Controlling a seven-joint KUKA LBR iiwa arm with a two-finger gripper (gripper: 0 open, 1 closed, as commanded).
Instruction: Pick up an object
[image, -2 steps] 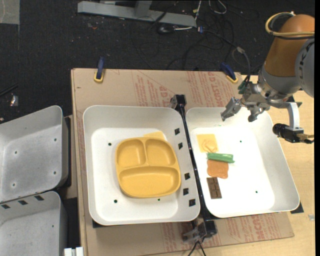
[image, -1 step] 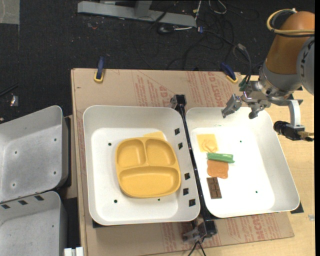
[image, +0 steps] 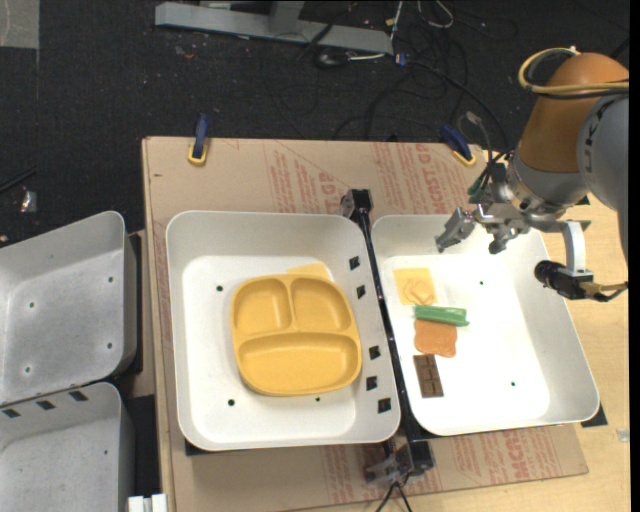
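Grey two-finger gripper (image: 476, 232) hung over the right shallow white bin's (image: 560, 400) back edge, fingers spread apart with nothing between them. I saw the flat yellow square piece (image: 414, 285), green stick (image: 441, 314), orange slab (image: 436, 340) and brown bar (image: 428, 376) lying mid-bin, well apart from it.

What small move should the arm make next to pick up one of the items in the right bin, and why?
Probably move the hand toward the view's lower left and lower it over the green piece. The hand sits at the right bin's far rim with nothing between its fingers, while the small items lie apart from it near the divider.
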